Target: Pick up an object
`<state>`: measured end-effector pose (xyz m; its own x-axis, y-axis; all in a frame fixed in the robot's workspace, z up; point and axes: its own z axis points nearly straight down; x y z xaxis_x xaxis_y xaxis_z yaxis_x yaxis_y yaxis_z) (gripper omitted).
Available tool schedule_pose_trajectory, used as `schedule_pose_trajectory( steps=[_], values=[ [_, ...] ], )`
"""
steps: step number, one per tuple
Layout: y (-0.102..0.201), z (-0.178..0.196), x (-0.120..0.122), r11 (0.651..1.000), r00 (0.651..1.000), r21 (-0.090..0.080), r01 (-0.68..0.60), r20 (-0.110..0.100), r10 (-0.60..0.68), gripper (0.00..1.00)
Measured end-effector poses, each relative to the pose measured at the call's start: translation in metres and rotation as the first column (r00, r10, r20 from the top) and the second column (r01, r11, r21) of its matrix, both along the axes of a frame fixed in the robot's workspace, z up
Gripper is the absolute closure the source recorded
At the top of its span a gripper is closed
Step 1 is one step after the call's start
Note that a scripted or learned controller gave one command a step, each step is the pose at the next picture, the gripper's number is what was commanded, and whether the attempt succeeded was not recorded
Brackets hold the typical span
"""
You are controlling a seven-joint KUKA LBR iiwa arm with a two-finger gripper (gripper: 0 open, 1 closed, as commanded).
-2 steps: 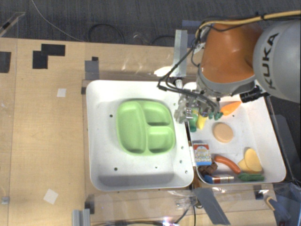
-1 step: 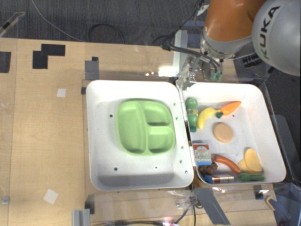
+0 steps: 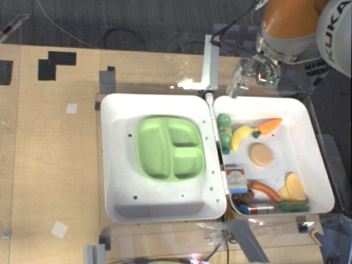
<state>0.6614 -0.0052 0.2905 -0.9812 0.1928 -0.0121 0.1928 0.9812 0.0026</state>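
A tan tabletop (image 3: pixel 55 164) carries two white bins side by side. The left bin (image 3: pixel 118 147) holds a green divided tray (image 3: pixel 169 147). The right bin (image 3: pixel 308 142) holds toy food: a yellow banana (image 3: pixel 240 136), an orange carrot (image 3: pixel 269 126), a round tan cookie (image 3: pixel 261 155), a red sausage (image 3: pixel 266 191). The end effector (image 3: pixel 250 77) hangs above the right bin's far edge, nothing between its fingers; whether it is released or clenched cannot be told.

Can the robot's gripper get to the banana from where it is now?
Probably yes. The gripper hangs above the far edge of the right bin, and the banana lies open on top, with only a carrot and a green thing beside it.
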Motion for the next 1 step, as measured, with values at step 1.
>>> schedule_pose_trajectory(
  steps=[1],
  values=[
    [0.0023, 0.0139, 0.0021, 1.0, 1.0, 0.001, -0.005, 0.012, 0.005, 1.0]
  ],
)
